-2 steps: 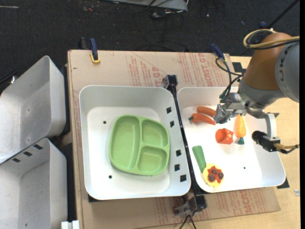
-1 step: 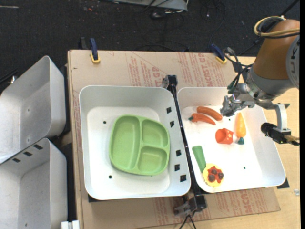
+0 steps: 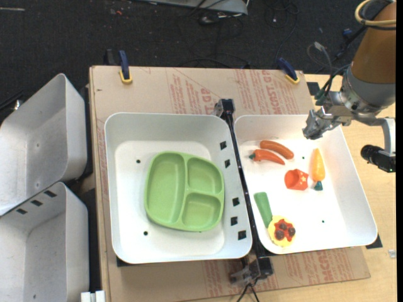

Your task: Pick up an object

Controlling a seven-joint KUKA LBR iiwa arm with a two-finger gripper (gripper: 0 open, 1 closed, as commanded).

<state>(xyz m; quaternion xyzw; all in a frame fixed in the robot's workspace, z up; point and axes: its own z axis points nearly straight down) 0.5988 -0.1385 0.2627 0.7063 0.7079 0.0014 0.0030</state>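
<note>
While nothing is yet lifted, the risks sit mostly in the right bin [image 3: 352, 194], lower right of the frame. Nearest the bottom edge, a small yellow disc with dark berries [image 3: 281, 230] lies close to the bin's front lip, with a green stick [image 3: 262, 206] just beside it, up and to the left. A grab at either could nudge the other or pin it against the wall.

Mid-bin, a red piece [image 3: 296, 179] and an orange-yellow cone [image 3: 318, 164] lie almost touching; a descent between them likely shoves both aside rather than catching one. Two sausages [image 3: 274, 151] lie side by side farther up, rounded and likely to roll out of a pinch.

Farthest, at the upper right corner of that bin, the gripper [image 3: 313, 126] hangs over the rim; whether it is spread or pressed together, I cannot tell. Dropping straight down from there may strike the bin wall.

The left bin [image 3: 119, 168] holds a green divided plate [image 3: 185, 191], flat and broad, poor to pinch.
</note>
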